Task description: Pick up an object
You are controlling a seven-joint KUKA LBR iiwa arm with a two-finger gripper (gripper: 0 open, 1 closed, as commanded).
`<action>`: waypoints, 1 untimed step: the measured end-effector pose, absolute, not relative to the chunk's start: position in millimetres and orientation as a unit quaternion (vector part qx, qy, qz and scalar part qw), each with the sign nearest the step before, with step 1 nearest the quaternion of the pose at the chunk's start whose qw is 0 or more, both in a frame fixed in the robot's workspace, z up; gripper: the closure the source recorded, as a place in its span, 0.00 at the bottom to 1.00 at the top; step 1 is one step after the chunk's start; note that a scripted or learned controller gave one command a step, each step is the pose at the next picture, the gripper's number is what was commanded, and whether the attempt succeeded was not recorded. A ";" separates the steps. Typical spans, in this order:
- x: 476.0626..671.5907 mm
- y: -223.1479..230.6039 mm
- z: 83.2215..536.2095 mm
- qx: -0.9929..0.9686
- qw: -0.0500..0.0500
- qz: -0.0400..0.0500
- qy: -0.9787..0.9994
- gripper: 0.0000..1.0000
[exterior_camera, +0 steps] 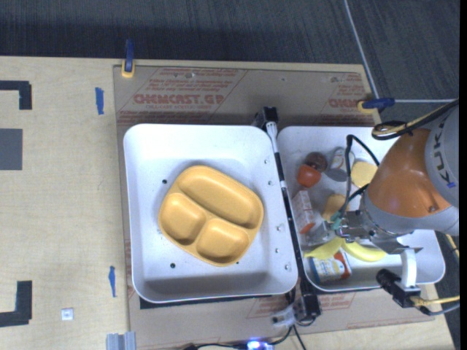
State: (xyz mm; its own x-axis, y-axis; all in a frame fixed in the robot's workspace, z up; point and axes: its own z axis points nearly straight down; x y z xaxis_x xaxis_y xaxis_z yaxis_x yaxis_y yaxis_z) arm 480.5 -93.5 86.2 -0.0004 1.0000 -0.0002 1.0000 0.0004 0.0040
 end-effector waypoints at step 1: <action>482.5 -94.2 96.5 0.707 0.004 0.003 0.707 1.00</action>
State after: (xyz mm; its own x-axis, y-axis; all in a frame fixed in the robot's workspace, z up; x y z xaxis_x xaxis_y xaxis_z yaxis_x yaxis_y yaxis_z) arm 482.5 -94.2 96.5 0.0009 1.0000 -0.0026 1.0000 -0.0009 0.0098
